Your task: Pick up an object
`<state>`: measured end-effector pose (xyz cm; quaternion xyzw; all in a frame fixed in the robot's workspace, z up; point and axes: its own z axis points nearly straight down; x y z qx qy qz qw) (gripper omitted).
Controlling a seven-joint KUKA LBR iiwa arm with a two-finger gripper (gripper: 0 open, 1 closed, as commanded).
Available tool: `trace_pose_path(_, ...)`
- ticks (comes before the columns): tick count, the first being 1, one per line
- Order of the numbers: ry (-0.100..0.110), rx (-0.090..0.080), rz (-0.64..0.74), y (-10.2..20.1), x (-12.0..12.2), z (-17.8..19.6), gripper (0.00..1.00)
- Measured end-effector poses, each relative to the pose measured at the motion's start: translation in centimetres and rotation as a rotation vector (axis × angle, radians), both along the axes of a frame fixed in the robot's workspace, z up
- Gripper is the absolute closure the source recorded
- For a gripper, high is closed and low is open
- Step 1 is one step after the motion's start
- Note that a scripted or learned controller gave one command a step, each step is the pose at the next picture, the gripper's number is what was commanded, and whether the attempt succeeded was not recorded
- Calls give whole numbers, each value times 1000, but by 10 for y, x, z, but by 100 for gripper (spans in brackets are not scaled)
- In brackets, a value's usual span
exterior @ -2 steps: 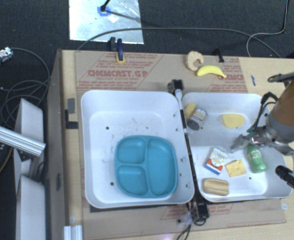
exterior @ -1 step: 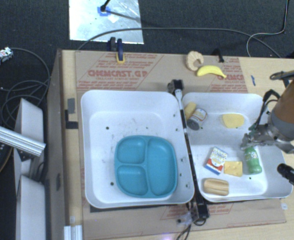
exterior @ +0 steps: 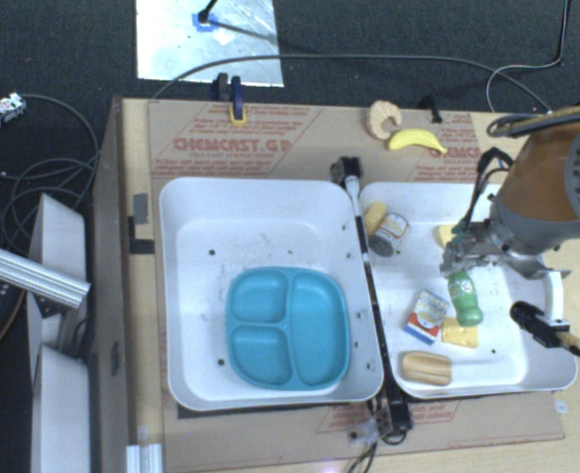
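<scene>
While the arm [exterior: 555, 180] reaches in from the right w/ its orange band over the right bin [exterior: 541, 368], the gripper [exterior: 464, 256] sits low over that bin's middle, just above the green bottle [exterior: 463, 299]. The bottle's top end is right at the gripper, but whether it's actually between the fingers can't be told; open or closed, can't tell either.

The bottle lies in the right bin, roughly lengthwise top-to-bottom in view. Just left of it is a small red/white/blue packet [exterior: 426, 315], tilted. A yellow cheese-like wedge [exterior: 459, 336] is touching or nearly touching the bottle's lower end. A tan bread roll [exterior: 426, 368] lies near the bin's front edge, below the packet. Toward the bin's back-left corner there's a small can [exterior: 389, 230] on its side. A yellow item shows partly behind the gripper, too hidden to name.

The left bin [exterior: 186, 225] holds a blue divided plate [exterior: 290, 325], 3 compartments, flat on the floor.

Outside the bins, on the board behind the right bin, a banana [exterior: 416, 141] lies beside a tan ring-shaped piece [exterior: 383, 118].
</scene>
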<state>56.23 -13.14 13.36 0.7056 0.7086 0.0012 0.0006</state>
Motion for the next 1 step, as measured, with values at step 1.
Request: trace_pose_path(1,-1,0,0,65,3,51,100)
